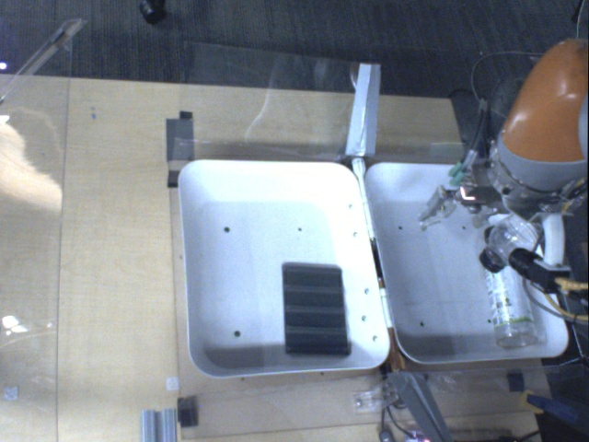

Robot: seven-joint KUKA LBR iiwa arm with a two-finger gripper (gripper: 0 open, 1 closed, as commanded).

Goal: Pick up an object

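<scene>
Camera view shows a clear plastic bottle [504, 293] lying in the right bin [414, 265] near its right wall, beside the gripper [451, 196], whose grasp state I cannot tell. It looks light, slick and crushable, so mid-body is probably the best hold.

Robotics lab: wooden bench [101, 274], two white bins [198, 247], clear shield [37, 155], cabling [414, 417].

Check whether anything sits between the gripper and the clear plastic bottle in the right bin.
Nothing visible does. The gripper hangs over the upper part of the right bin, and the clear bottle lies along that bin's right side, with bare white floor between them. The black block is in the left bin, out of the way.
</scene>
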